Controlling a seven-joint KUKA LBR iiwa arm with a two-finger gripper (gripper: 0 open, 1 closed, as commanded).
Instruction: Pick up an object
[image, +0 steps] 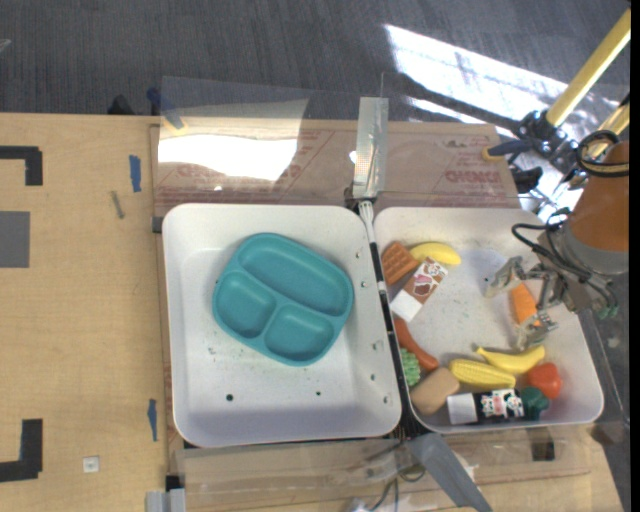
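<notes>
Left bin (190, 400): teal divided plate (284, 298) lying flat near its middle. Right bin (585, 405): hot dog (398, 262), banana (437, 253) and small carton (424, 281) near the divider; bread (430, 389), corn (482, 374) and bottle (488, 405) along the front wall. Further right, gripper (527, 303) low over the bin, fingers closed narrowly on an orange carrot (522, 301).

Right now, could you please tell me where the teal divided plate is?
The teal divided plate lies in the left white bin, roughly at its centre, across the divider from the toy food in the right bin.
</notes>
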